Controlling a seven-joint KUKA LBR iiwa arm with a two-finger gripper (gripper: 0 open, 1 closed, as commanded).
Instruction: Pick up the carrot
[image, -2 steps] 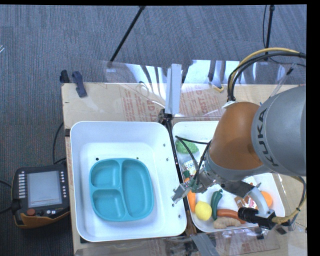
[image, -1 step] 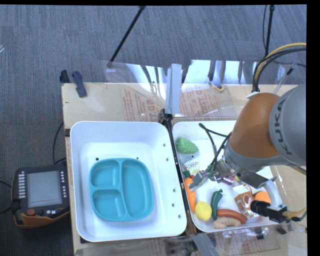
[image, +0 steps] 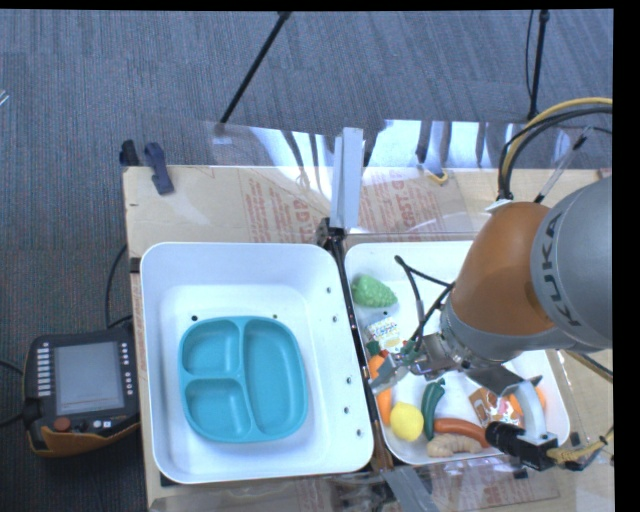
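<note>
The arm (image: 540, 280) takes up the 3 o'clock side of your view, its orange band over the right bin (image: 455, 250). The left bin (image: 165, 275) sits at 9 o'clock of it, their rims touching, and holds a teal tray (image: 243, 378) with three compartments and nothing in them. Outside that bin, at its 8 o'clock, a pendant (image: 82, 385) lies off the bench.

In the right bin the food is crowded along the 6 to 9 o'clock part. A green leafy piece (image: 373, 291) lies at the 11 o'clock end, a small packet (image: 384, 326) just below it, then the carrot (image: 382, 388), orange, lying against the bin's left wall. At the carrot's 5 o'clock sits a lemon (image: 406, 421), touching or nearly so. A green pepper (image: 432, 402) stands just at the lemon's 3 o'clock, and a sausage (image: 458, 431) lies at the pepper's 5 o'clock.

The gripper (image: 396, 364) hangs right over the carrot's upper end. Its dark fingers blur into the carrot and the clutter there, so you cannot tell from this view whether they are spread or closed, and nothing shows the carrot caught between them.

By my reading, the reach is done: the gripper is at the carrot. The grasp and the lift are left; the carrot looks to rest on the bin floor, not yet raised. Watch the lemon and wall, which crowd it.
</note>
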